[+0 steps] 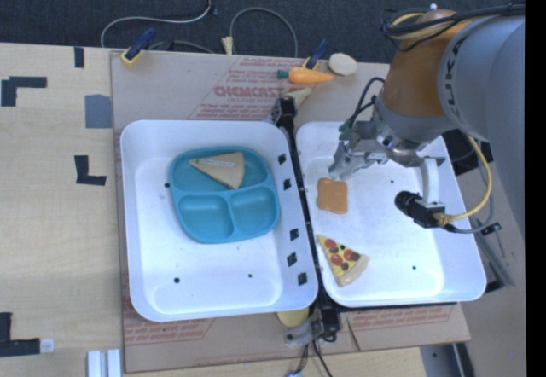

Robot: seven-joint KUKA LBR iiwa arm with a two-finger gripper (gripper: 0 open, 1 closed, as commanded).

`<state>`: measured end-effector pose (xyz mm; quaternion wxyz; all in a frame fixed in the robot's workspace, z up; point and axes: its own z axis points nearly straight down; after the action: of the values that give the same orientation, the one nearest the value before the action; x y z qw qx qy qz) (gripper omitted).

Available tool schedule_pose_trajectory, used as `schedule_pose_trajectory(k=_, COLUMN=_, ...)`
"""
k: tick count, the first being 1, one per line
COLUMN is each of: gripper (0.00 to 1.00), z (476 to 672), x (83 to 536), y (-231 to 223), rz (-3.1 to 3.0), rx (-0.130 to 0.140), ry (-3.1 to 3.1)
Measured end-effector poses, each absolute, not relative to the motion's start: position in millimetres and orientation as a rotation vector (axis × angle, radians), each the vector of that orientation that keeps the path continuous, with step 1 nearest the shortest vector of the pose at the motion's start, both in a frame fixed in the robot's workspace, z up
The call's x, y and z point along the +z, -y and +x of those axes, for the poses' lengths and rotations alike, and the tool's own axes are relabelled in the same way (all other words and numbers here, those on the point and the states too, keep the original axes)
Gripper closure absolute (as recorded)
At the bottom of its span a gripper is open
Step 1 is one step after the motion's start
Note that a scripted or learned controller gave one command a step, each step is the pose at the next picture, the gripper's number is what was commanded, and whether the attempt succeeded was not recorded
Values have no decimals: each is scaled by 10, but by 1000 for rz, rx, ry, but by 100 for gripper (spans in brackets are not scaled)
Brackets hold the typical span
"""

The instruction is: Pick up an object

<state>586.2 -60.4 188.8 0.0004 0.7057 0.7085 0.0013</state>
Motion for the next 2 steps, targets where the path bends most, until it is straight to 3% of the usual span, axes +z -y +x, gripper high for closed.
schedule_pose_trajectory(k=1, gripper=0, z=5864, x=1839, y=621, rz=2220, rx=-1, ry=-2224)
schedule_pose_trajectory(k=2, gripper=0, z=5718, x=844, y=1123, rz=2227, rx=-6, ry=-2219)
